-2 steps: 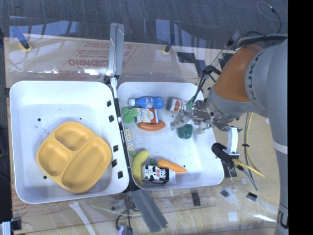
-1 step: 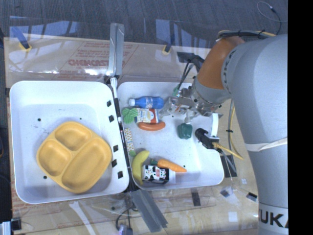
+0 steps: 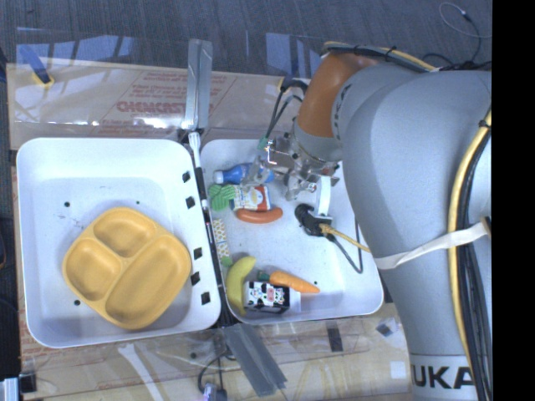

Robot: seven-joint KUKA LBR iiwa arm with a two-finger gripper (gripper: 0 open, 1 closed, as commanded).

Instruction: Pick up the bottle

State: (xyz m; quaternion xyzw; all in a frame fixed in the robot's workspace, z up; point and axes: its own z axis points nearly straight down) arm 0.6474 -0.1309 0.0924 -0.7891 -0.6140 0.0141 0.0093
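**Tool low over the right bin, bottle just off its tip**

Tool [image 3: 280,170] hangs low over the far part of the right bin [image 3: 355,295], w/ the orange wrist band just above it. Can't tell from this angle if it's open or closed; nothing visibly gripped.

Step, as I read it: approach/alignment for the grasp, pick not yet made. Bottle [image 3: 236,174], clear w/ a blue cap, lies on its side on the bin floor, just left of the tool, cap end pointing away from it. Contact vs. a small gap: can't tell.

Next move prob. calls for shifting a touch left to centre over the bottle body, then dropping and closing across its narrow width.

Clutter nearby: sausage [image 3: 258,215] just nearer the camera than the tool, green item [image 3: 221,196] beyond the bottle, near the bin divider. Banana [image 3: 238,276], carrot [image 3: 294,282] and small cow-print carton [image 3: 267,296] are well apart, at the near edge. Yellow divided plate [image 3: 125,266] sits in the left bin [image 3: 33,224].
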